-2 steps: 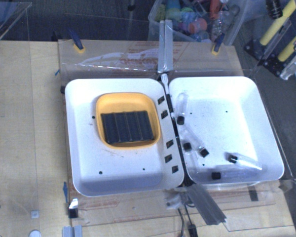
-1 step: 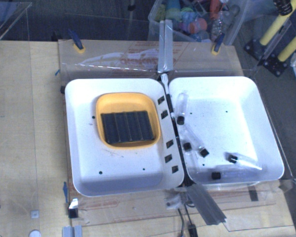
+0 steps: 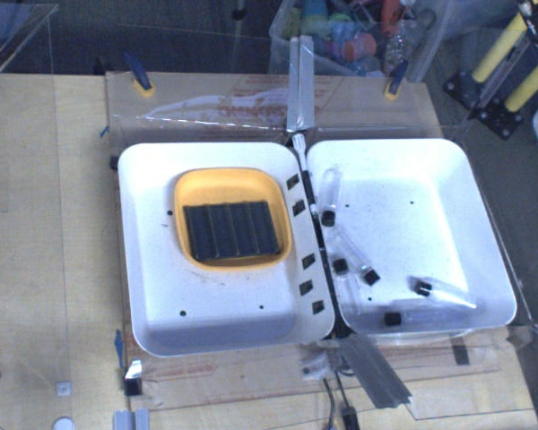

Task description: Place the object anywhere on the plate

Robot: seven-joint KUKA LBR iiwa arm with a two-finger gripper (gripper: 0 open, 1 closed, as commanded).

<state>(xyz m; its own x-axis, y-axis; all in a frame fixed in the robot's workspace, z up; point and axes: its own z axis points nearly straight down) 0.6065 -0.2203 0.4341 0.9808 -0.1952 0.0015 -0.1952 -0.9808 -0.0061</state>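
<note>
Camera view, from above: a dark ribbed rectangular slab (image 3: 231,231) lies flat on the shallow orange plastic plate (image 3: 186,192) in the left white bin (image 3: 143,240), approx centred. Right white bin (image 3: 448,173) holds clear tubes w/ black caps (image 3: 439,292). Gripper state: can't tell. Looks placed already; any adjustment should keep it flat.

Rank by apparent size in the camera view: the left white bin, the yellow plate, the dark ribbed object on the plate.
1. Left white bin, largest.
2. Yellow plate, inside that bin.
3. Dark ribbed object, smallest, lying within the plate's rim.
All sit at similar distance, so the order is clear.
</note>
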